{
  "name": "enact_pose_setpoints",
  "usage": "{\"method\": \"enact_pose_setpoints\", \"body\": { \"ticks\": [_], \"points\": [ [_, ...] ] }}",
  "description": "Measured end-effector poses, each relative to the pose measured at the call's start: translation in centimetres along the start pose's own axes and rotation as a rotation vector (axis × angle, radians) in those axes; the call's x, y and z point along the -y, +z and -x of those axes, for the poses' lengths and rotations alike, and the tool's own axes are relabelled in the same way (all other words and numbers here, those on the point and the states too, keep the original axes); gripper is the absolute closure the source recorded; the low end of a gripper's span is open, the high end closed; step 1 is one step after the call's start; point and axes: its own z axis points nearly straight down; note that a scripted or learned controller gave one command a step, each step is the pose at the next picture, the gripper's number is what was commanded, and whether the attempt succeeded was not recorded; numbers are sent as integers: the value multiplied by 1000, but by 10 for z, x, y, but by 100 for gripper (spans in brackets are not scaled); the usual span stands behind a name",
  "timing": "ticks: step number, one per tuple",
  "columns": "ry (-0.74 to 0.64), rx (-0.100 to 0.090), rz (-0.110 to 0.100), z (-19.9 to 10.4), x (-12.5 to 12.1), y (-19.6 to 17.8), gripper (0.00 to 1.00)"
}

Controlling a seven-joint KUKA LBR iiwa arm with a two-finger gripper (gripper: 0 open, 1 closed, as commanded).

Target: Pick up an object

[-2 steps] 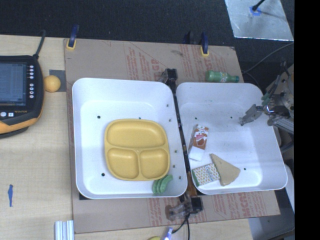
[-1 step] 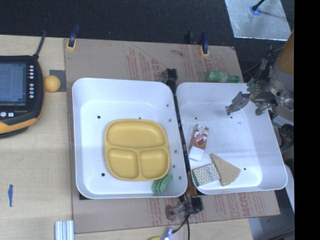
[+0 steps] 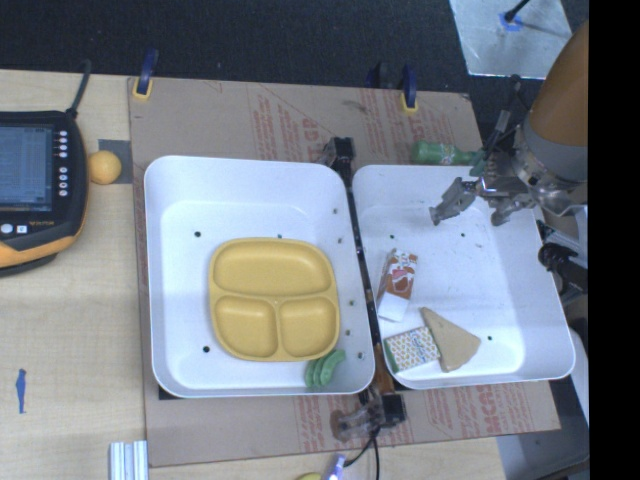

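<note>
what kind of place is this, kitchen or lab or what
Most likely a robotics lab bench set up for grasping trials. A robot arm's gripper hangs over two white bins on clamped cardboard, a teach pendant lies at the left, and the yellow divided plate looks like a test prop.

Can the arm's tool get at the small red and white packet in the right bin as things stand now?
Probably yes. The tool hangs over the right bin, and the packet lies flat below and left of it, with bare floor between; only the bin's wall is close.
</note>
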Motion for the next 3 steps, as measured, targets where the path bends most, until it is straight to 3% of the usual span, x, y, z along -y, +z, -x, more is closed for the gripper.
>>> {"method": "enact_pose_setpoints", "body": {
  "ticks": [1, 2, 3],
  "points": [
    [-2, 1, -5, -22, -8, 65, 0],
    [-1, 1, -5, -13, 2, 120, 0],
    [-1, -1, 10, -10, 5, 146, 0]
  ]
}}
